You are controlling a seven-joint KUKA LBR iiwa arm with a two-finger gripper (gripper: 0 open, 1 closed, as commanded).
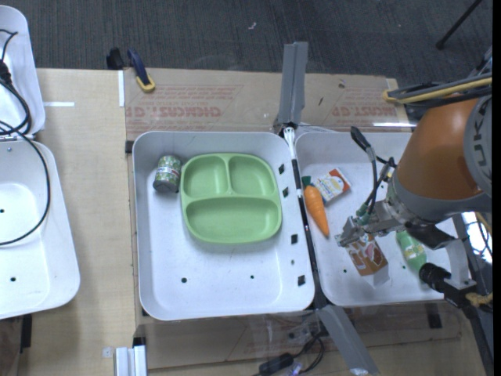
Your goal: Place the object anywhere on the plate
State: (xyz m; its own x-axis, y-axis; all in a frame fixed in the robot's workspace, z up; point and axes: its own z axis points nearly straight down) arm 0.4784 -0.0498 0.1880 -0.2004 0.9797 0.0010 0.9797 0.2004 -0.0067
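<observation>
The green plate (231,198) is lying in the left bin (156,288) beside a small can (167,173), while right of it the end effector (358,233), grip state unclear, is hovering over a brown carton (369,257) near a carrot (316,210).

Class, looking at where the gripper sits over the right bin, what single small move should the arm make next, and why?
Probably lower onto the brown pouch and grasp it: the gripper hovers at its upper edge in the right bin, while the green plate lies in the left bin.
</observation>
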